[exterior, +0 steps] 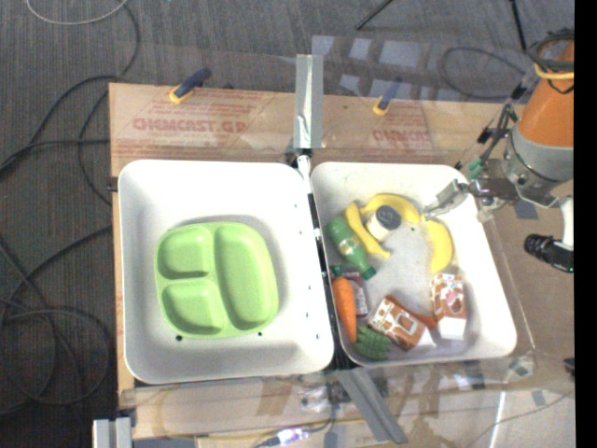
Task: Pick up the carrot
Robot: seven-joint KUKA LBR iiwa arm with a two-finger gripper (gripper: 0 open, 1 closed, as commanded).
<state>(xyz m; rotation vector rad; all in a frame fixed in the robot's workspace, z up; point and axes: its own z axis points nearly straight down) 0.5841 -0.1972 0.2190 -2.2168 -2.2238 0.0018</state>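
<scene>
Near the right bin's [504,278] left wall, carrot [345,308] lying beside green bottle [341,238]; above the banana [438,241], gripper [446,200] slightly parted, holding nothing.

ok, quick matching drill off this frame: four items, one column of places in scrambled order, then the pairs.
Items
1. long orange carrot
2. light green divided plastic plate
3. curved yellow banana
4. metal two-finger tool

Places
A. in the left white bin
B. over the right bin's upper right, near the banana's top end
C. along the right bin's left wall, near its front
D. right half of the right bin, above the small cartons

Pairs: 1-C, 2-A, 3-D, 4-B
</scene>
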